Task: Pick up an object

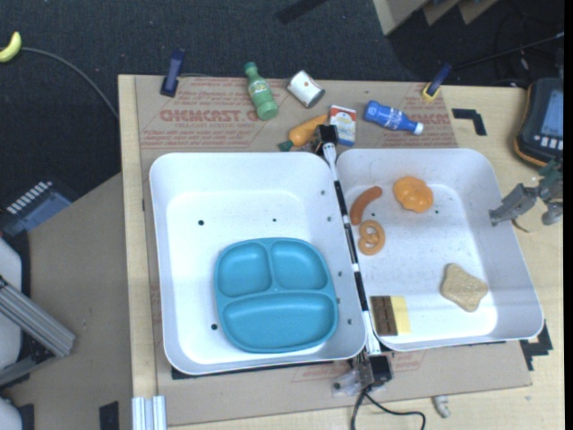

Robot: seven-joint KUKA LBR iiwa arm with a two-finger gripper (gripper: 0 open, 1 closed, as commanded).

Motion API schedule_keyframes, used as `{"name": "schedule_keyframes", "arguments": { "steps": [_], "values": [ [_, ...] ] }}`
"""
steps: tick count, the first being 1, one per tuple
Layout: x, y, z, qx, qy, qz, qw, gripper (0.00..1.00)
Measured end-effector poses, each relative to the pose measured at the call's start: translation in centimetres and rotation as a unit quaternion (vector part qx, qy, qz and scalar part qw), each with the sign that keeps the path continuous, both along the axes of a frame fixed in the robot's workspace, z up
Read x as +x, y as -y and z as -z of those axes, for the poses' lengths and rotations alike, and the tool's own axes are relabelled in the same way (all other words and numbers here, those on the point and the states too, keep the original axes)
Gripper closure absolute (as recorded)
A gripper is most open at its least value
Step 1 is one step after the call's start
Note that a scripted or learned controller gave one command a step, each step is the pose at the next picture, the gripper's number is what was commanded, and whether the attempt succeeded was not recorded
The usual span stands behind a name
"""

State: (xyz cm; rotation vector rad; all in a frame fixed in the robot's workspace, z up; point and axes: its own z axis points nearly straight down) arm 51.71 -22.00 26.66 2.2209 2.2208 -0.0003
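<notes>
Even, bright overhead light washes the two white bins (pixel 179 195) nearly to glare; shadows are faint. Left of the gripper (pixel 512 206) the bench is sharp, the dark floor (pixel 72 25) dim and grainy.

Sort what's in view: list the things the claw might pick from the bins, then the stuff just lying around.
Job:
claw
sausage
pretzel
orange piece
tan bread piece
brown-and-yellow block
blue tray

Lying about:
green bottle
blue bottle
white can
carton
</notes>
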Motion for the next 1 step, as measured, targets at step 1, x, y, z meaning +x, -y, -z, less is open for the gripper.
{"name": "schedule_keyframes", "arguments": {
  "steps": [1],
  "values": [
    [3.64,-1.04,17.08,0.001,-0.002,0.0,1.0,0.0]
  ]
}}
